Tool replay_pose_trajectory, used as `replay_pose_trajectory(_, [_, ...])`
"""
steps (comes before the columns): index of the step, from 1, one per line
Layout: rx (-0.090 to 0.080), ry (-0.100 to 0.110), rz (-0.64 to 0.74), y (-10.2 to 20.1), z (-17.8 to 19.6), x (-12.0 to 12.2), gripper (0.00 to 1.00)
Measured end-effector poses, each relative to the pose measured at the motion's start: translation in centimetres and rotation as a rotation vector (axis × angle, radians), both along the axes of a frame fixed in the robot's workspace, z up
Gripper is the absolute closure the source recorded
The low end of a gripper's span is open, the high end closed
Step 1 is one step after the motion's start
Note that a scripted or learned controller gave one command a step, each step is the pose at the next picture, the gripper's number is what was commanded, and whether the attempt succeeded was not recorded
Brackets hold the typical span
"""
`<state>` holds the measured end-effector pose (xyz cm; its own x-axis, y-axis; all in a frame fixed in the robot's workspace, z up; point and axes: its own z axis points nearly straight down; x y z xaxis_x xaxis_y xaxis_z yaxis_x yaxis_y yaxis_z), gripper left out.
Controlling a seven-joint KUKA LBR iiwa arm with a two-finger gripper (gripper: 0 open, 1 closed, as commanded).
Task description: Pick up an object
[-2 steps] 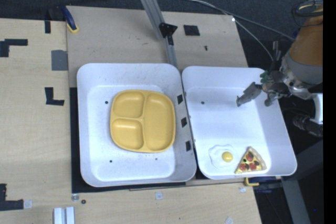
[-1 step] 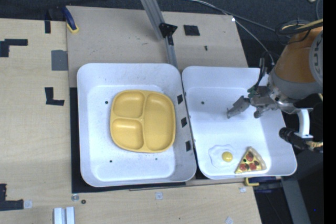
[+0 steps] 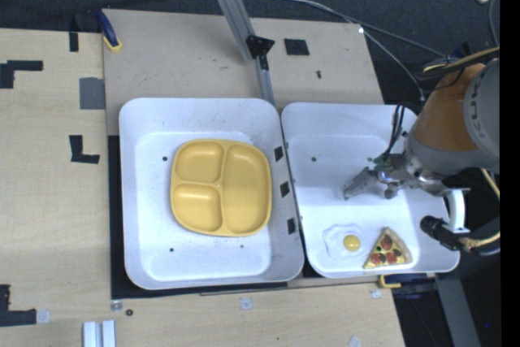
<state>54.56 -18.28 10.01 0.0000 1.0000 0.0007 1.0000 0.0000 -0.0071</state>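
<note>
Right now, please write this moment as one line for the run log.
arm: over right bin | gripper: above bin floor, nothing held | fried egg, pizza slice: right bin, front | yellow plate: left bin

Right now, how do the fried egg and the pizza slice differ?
The fried egg is a rounded white blob with a yellow yolk; the pizza slice is a tan triangle with red toppings. The egg lies nearer the bin divider, the pizza nearer the arm's side. Both are small toy foods lying flat along the right bin's near edge, clear of the gripper.
</note>
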Motion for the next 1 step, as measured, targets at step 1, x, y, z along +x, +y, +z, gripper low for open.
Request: replay_pose_trajectory(1, [-0.003,-0.008,0.001,-0.02,-1.39,0.09,0.00])
